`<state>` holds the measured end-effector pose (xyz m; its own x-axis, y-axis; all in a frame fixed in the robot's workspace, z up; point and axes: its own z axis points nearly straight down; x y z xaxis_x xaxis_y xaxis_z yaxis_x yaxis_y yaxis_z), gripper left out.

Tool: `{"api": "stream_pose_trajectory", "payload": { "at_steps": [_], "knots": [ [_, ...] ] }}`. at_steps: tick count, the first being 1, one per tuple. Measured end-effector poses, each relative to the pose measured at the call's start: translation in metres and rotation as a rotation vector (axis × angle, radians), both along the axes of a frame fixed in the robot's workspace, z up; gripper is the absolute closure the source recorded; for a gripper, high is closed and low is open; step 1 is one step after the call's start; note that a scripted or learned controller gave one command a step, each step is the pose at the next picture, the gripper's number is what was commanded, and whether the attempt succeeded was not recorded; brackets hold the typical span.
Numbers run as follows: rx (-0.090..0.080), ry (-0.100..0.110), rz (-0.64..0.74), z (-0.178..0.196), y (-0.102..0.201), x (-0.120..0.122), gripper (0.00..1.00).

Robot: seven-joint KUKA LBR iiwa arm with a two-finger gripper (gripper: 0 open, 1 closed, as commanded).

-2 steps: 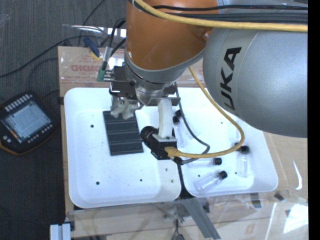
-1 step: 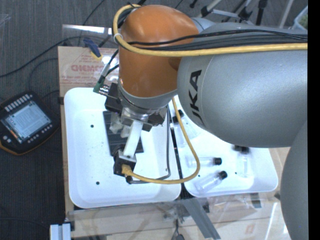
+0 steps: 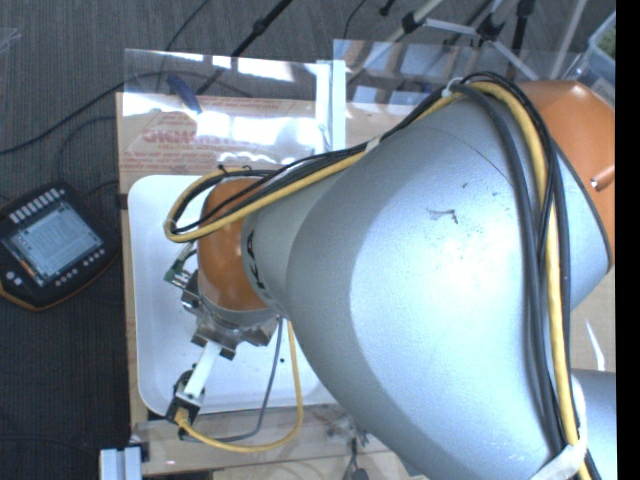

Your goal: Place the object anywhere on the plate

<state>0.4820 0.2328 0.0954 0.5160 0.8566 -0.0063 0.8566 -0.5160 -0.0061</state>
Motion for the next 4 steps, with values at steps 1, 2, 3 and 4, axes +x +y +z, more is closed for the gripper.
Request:
{"api": "stream_pose_trajectory", "payload": {
  "at_steps": [1, 2, 3, 4],
  "knots": [
    [0.0, -0.003, 0.154, 0.179, 0.001, 0.002, 1.0],
    [0.0, 0.002, 0.172, 0.05, 0.0, 0.0, 1.0],
    [-0.005, -0.003, -0.256, 0.121, 0.0, 0.011, 1.0],
    [-0.007, -0.007, -0.715, 0.2, -0.003, 0.002, 1.0]
  ]
}}
